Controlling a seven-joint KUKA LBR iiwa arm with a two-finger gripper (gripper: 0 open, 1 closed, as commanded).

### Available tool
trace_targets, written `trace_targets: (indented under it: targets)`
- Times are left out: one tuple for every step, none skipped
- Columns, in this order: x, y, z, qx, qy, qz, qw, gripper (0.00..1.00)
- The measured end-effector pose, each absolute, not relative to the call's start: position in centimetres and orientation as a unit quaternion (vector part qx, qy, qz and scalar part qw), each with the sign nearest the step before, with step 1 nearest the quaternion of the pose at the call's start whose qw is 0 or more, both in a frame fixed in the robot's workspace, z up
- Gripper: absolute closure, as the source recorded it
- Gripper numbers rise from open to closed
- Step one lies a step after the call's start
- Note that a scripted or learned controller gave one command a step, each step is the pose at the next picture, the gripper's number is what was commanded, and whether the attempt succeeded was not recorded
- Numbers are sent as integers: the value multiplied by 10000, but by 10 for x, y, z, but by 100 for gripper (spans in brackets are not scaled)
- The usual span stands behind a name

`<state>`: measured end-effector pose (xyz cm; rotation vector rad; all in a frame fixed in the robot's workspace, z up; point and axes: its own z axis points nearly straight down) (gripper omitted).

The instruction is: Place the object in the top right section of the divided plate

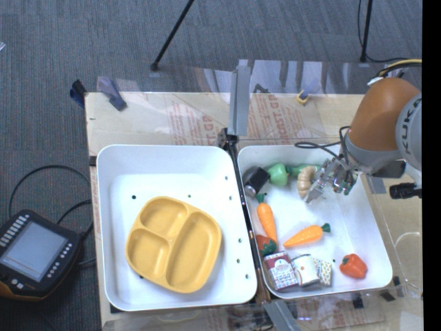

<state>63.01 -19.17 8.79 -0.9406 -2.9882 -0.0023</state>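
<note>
Grey carpet surrounds a pale wooden counter (165, 119) that carries two shallow white bins side by side, with tripod legs standing on the floor behind it and a teach pendant (31, 252) lying on the carpet to the left. Inside the left bin (110, 185) lies a yellow divided plate (173, 243), tilted at an angle, with three sections, all bare; wide white floor shows around it on every side, most of all toward the bin's far edge. Toys crowd the right bin (372, 226): a black cylinder (255, 180) near the far-left corner, a green pepper-like toy (278, 174) just beside it, a pale beige toy (305, 181) next to that, an orange carrot (267, 221) along the left wall, a second carrot (305, 236) lying toward the middle, a small red pepper (353, 265) near the right wall, and two small packets, one red (279, 270) and one pale (311, 269), against the near edge. The gripper (318, 190) hangs over the far half of the right bin, just right of the beige toy, its fingers slightly apart with nothing visible between them. White floor lies open between the gripper and the red pepper. A raised divider where the two rims meet separates the bins.
</note>
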Motion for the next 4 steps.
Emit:
trace_targets:
  targets:
    - [632,-210,147,-1504,-9886,-10,-5,100]
    - [635,-208,161,1636,-9865,-21,-8,100]
    - [645,-195,152,6139,-7894,-40,-17,100]
    - [637,-208,160,6750,-7378,-34,-23,100]
